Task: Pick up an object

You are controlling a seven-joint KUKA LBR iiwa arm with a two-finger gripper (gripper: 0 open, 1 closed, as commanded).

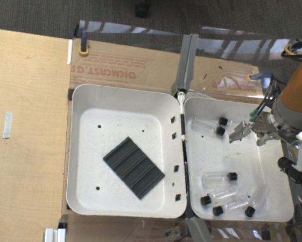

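Nothing is picked up yet. The gripper (245, 131) hangs over the right bin (270, 215), its jaws spread and holding nothing. Capped clear vials (218, 179) lie loose on that bin's floor, mostly toward its near edge; the grasp remains.

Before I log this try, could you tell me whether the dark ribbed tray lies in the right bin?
No, the tray lies in the left bin.
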